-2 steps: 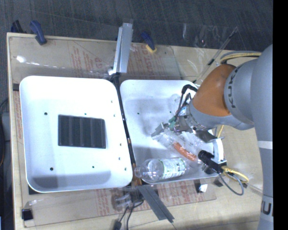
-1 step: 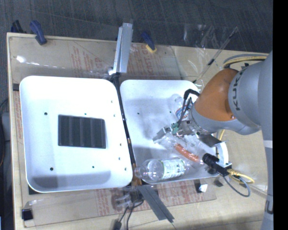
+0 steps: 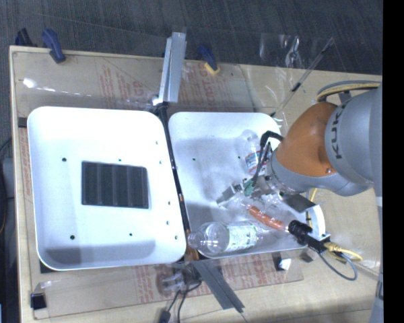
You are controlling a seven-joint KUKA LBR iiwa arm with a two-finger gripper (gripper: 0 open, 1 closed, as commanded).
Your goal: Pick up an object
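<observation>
**Arm down among the clutter in the right bin**

The arm (image 3: 323, 147) has its wrist low over the right bin (image 3: 202, 140), and the gripper (image 3: 259, 187) sits in a small heap of odds and ends near the bin's near-right corner. This looks like the reach-and-grasp step; whether anything is caught I cannot tell, the wrist hiding the working end.

Candidates lie close. A clear plastic bottle (image 3: 225, 237), smooth, round and glinting, rests on its side along the near wall. Just beside the gripper is an orange, tube-like piece (image 3: 262, 217) and some crinkled transparent wrapping (image 3: 252, 147). The left bin (image 3: 54, 133) holds a dark ribbed rectangular panel (image 3: 114, 184).

Next, I'd judge, comes a firm close and a straight lift; slick plastic may slip.
</observation>
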